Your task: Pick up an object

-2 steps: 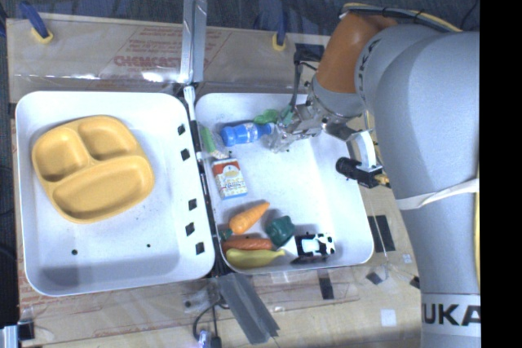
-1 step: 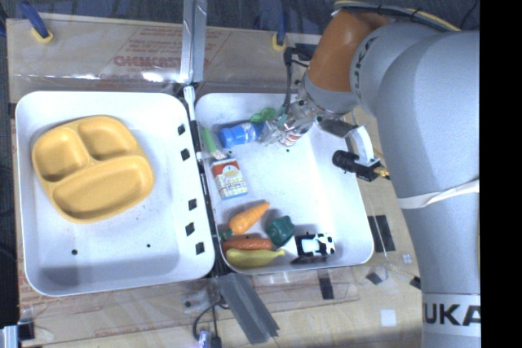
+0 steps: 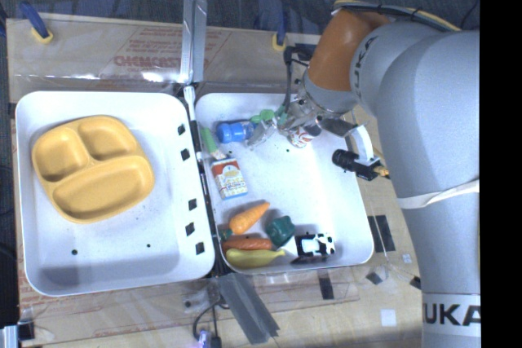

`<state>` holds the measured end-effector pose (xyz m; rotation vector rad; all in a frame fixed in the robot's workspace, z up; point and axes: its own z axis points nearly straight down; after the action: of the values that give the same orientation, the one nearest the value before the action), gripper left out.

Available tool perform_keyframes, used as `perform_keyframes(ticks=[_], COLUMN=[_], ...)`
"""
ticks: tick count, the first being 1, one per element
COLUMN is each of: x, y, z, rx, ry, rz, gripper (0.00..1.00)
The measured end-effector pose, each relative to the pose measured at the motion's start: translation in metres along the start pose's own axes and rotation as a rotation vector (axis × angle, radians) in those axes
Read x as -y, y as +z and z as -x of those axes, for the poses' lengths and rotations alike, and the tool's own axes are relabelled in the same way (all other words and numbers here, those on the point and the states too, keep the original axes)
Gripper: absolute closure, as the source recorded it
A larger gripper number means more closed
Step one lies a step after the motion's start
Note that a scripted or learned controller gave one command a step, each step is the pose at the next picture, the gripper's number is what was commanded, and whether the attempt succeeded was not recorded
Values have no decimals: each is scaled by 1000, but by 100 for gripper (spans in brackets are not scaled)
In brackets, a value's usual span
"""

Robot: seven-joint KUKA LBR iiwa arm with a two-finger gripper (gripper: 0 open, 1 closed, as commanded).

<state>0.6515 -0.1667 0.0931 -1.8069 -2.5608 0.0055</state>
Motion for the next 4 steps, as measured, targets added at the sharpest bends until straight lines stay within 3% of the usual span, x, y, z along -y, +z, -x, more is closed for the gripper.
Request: perform_keyframes(ticks=[1,2,3,4], x=[-10,-14,-12,-28], y=[-71,4,-2,-128], z=[-26,-26,-26,-65], rx=[4,1,-3,3], ry=[-87,-18,-24,-12], rz=[5,0,-10,5], gripper=[0,0,100,100])
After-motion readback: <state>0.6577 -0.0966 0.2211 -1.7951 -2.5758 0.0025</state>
